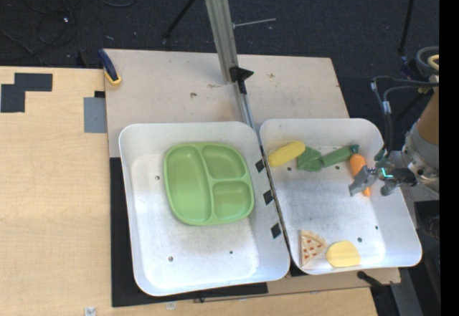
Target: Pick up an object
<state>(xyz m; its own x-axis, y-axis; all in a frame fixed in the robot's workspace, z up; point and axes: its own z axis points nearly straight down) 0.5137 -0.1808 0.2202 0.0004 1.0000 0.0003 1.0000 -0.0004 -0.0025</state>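
Note:
The right bin (326,207) holds several toy foods. An orange carrot (356,163) with a green top (334,158) lies near its far right side, beside a yellow piece (286,152) and a green piece (309,160). A pizza slice (310,246) and a yellow round piece (343,254) lie at the near edge. My gripper (372,185) is low at the bin's right side, just in front of the carrot, with its fingers spread. A small orange bit (366,192) shows beside the left finger (358,185); I cannot tell if it is the carrot's tip.
A green divided plate (209,183) sits in the left bin (143,236). A metal post (222,28) rises behind the bins, with a rod running down to their shared rim. Black clips sit along that rim (267,196).

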